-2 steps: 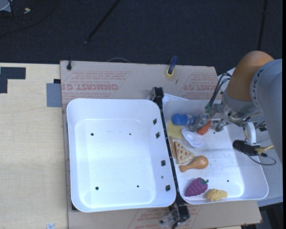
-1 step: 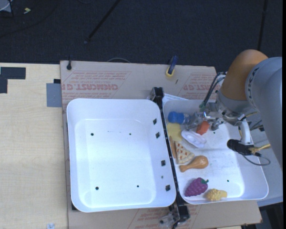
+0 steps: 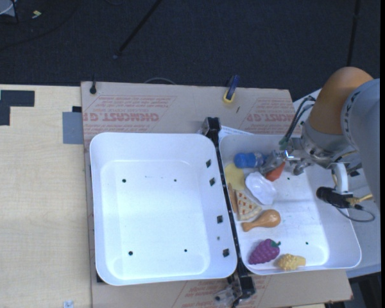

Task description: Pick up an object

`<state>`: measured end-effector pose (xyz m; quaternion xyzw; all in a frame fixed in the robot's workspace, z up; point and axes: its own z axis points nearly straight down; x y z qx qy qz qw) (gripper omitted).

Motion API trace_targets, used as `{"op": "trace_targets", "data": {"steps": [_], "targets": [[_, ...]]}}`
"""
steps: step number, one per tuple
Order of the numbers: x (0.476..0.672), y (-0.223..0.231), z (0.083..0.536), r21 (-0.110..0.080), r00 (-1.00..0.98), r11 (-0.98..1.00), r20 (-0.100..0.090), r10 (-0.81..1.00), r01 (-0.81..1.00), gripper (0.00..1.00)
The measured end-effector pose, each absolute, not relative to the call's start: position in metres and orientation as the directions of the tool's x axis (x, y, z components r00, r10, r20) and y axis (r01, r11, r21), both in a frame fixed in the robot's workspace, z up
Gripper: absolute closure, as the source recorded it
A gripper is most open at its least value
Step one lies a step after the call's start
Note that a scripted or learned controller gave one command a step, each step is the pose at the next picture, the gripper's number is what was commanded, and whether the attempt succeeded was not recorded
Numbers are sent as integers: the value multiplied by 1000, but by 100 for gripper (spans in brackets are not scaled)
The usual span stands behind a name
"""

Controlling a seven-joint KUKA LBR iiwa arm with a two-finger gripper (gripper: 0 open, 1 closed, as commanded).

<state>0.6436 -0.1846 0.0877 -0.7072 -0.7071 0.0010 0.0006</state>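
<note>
While toys crowd the right bin's [image 3: 337, 236] left edge, claw [image 3: 279, 165] grip unclear, over red piece [image 3: 275, 171].

The KUKA iiwa arm [image 3: 362, 124] at the three o'clock edge of the frame: smooth grey casing, rounded at the joints, with a broad orange band [image 3: 340, 98] wrapped above the wrist. Thin dark cables loop along the wrist's metal fittings. A black cylindrical attachment with a yellow-tipped lead [image 3: 337, 197] juts out at its five o'clock side.
</note>
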Motion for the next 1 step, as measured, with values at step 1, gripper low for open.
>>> {"op": "trace_targets", "data": {"steps": [1], "targets": [[644,-190,88,-2,0,0,0,1000,1000,0]]}}
